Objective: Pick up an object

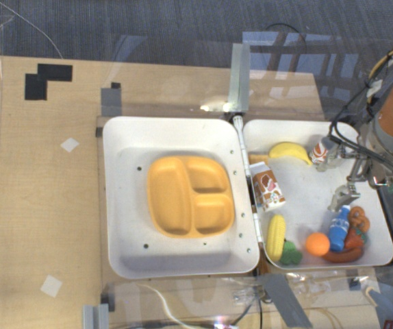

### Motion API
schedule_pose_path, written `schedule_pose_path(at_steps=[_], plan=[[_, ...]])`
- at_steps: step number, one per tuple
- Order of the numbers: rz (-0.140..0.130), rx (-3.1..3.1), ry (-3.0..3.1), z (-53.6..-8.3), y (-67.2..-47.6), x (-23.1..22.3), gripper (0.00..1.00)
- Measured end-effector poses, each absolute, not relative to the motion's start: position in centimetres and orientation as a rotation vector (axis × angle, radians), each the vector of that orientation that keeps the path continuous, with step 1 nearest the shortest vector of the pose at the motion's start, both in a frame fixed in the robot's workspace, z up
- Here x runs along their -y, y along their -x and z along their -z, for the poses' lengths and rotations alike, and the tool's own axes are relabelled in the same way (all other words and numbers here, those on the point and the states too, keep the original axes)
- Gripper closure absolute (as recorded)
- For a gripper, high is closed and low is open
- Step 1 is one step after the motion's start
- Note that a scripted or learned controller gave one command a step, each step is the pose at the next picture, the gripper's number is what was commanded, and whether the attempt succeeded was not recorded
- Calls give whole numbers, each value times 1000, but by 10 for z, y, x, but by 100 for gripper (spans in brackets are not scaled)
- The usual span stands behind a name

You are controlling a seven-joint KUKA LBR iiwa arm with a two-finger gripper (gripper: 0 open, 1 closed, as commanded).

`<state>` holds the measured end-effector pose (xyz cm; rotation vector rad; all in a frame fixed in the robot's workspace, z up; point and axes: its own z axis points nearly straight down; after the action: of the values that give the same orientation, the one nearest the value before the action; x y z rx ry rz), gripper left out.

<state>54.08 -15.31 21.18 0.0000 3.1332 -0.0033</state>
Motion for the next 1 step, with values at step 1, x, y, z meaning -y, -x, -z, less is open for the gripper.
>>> schedule_pose_path(at_steps=[1], plan=[[2,-3130,88,-200,-577,145,0]])
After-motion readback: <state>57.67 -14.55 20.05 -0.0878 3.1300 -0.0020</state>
